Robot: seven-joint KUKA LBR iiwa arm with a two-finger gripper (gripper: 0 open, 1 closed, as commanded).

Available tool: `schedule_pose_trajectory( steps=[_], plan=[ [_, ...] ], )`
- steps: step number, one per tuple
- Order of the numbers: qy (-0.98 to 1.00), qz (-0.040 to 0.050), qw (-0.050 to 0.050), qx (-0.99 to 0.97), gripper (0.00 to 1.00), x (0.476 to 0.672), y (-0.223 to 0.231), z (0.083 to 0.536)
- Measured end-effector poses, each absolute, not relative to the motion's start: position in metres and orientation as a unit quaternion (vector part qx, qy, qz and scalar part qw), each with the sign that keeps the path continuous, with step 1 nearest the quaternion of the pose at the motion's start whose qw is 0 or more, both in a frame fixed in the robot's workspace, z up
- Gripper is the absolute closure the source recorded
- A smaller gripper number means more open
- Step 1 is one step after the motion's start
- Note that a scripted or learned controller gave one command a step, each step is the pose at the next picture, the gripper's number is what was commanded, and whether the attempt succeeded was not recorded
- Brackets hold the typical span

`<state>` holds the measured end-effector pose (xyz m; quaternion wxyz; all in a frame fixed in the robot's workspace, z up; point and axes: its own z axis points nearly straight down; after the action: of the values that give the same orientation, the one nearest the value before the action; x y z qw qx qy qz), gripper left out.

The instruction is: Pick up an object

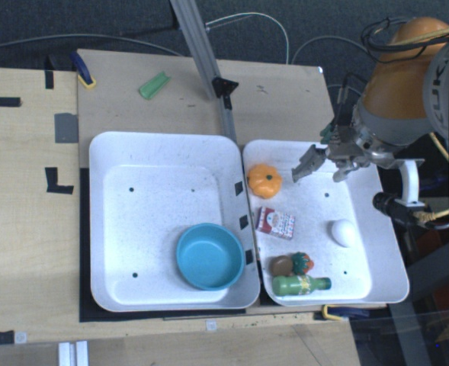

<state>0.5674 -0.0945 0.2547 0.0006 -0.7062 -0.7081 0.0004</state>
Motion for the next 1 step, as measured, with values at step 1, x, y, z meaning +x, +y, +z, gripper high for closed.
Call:
schedule_pose_trajectory(
  steps=[1],
  plan=[
    [-0.708,0.0003,0.001,-0.706,0.0,0.5674,-0.0947,0.2547]
  ],
)
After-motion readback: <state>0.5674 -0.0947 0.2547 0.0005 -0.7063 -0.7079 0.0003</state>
